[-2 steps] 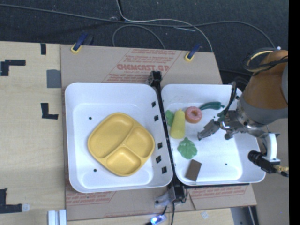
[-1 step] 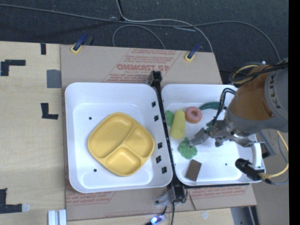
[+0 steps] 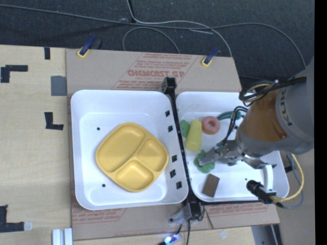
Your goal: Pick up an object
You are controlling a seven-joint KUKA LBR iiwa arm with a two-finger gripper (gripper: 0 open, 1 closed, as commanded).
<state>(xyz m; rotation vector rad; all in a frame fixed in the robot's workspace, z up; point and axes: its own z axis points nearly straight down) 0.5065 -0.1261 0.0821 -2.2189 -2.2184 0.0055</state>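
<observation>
Tool (image 3: 203,162) low in right bin (image 3: 232,190), brown block (image 3: 210,185) just below.

Even, fairly bright overhead light, soft and diffuse. White bins (image 3: 82,152) near blown out, faint glare on rims. Weak shadows under arm (image 3: 276,121) toward 6 o'clock. Overall slightly soft, low-res; dark floor at 12 o'clock underexposed.

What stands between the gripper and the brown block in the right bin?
Nothing visible does. The gripper is low in the right bin, over a green item. The brown block lies just below it in the camera view, on bare bin floor, apart from the yellow piece and the pink ring.
</observation>
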